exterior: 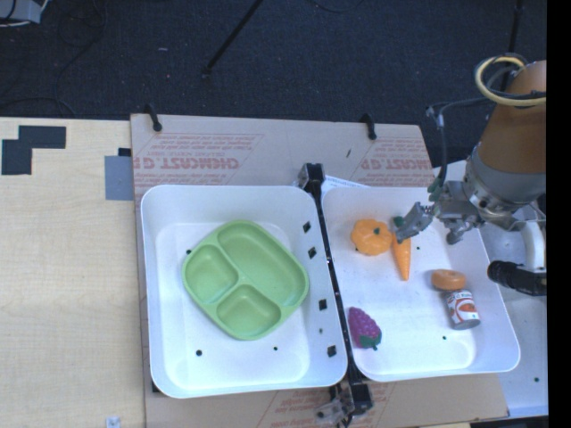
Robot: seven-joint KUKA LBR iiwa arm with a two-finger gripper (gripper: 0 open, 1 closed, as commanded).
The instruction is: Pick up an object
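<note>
Right bin: carrot under hand.

Even bright overhead light, soft faint shadows, slightly soft focus, dark floor behind

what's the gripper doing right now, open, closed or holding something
Gripper: cannot be told; it sits over the right bin, just above the carrot, beside the orange pumpkin.

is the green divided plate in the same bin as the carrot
No, the green divided plate lies in the left bin, while the carrot lies in the right bin.
</note>
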